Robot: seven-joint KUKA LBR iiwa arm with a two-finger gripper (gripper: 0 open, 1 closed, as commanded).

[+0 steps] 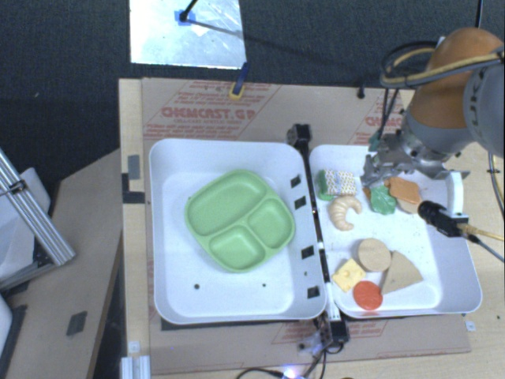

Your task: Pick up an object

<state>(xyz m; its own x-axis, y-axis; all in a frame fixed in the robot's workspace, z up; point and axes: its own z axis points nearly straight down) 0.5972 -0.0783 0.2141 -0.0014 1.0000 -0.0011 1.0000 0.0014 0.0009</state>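
Several toy foods sit in your right bin (454, 287), and the gripper (384, 169) hangs right above the green piece (383, 200), beside the croissant (344, 211). Can't tell how it's set. That green one looks light, stiff plastic; I'd pinch across its middle.
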